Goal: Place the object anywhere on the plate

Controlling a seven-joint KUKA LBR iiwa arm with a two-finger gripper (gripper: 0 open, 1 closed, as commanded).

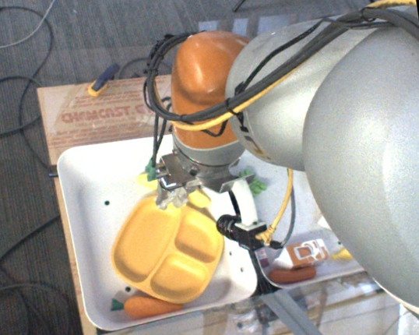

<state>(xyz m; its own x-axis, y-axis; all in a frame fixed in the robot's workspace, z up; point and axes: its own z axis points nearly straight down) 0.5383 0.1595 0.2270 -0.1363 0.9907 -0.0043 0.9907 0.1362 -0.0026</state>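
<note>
Your arm enters from the right and fills much of the view: a broad grey link covers the right half, the orange band (pixel 206 69) sits at upper centre, and the wrist points down into the left bin (pixel 86 182). The jaws (pixel 173 196) hang at the far rim of the yellow plate (pixel 167 248), just above its upper edge; they are pale and partly hidden under the wrist, so you cannot tell from this view how far apart they stand or whether anything is between them. Black and yellow cables loop around the wrist, and a black connector hangs over the divider between the bins. The plate is a smooth, glossy, moulded tray with three rounded compartments, lying tilted across the lower middle of the left bin. A carrot (pixel 149 306), orange with a small green stub, lies at the bin's near wall, just beside the plate's lower edge and off the plate. Green leafy pieces (pixel 257 187) show close beside the wrist at the bin's right side, partly hidden. In the right bin (pixel 321 275) you see a reddish sausage-shaped item (pixel 293 274) and a small orange-and-white packet (pixel 309 249). A cardboard sheet (pixel 99 117) with red lettering lies behind the left bin on the table.
</note>
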